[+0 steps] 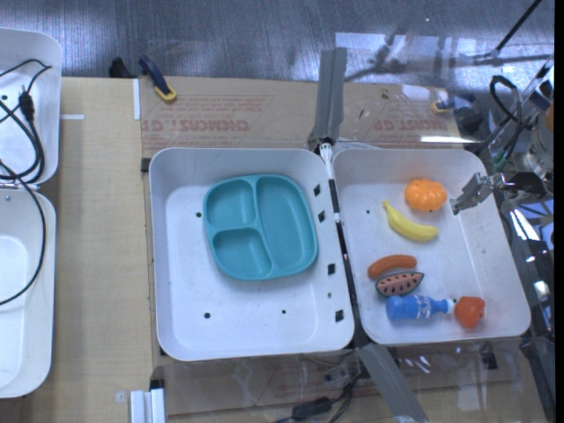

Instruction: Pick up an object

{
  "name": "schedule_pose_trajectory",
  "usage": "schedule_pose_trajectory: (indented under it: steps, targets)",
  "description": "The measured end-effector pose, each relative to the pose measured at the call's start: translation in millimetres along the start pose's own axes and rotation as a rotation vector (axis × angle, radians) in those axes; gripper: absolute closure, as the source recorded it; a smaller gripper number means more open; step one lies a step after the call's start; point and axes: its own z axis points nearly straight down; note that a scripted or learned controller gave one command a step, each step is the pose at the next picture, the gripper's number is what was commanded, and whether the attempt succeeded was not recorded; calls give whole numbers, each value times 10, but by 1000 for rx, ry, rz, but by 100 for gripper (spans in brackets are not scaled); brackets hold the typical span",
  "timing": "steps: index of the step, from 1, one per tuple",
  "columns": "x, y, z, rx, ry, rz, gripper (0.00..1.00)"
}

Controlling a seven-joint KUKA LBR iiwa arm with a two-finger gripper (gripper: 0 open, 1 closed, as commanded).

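A toy banana (411,222), judged light, stiff and slippery, best taken across its middle, was recorded lying in the right bin (502,263) just below an orange toy (426,195), with the claw (467,194) nearby, its state not determinable.

The tray (261,226) with three parts lies in the left bin (176,324). In the right bin (493,320), the pumpkin (426,195) sits at the back, with the banana (409,223) just in front of it. Nearer the front lie the sausage (391,265), then the melon slice (398,282), maybe touching it. The bottle (419,307) lies in front, with the pepper (471,311) at its right end.
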Motion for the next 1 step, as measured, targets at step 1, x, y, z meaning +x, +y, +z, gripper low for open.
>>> schedule_pose_trajectory:
  steps: [1]
  targets:
    - [530,294,938,0,0,0,0]
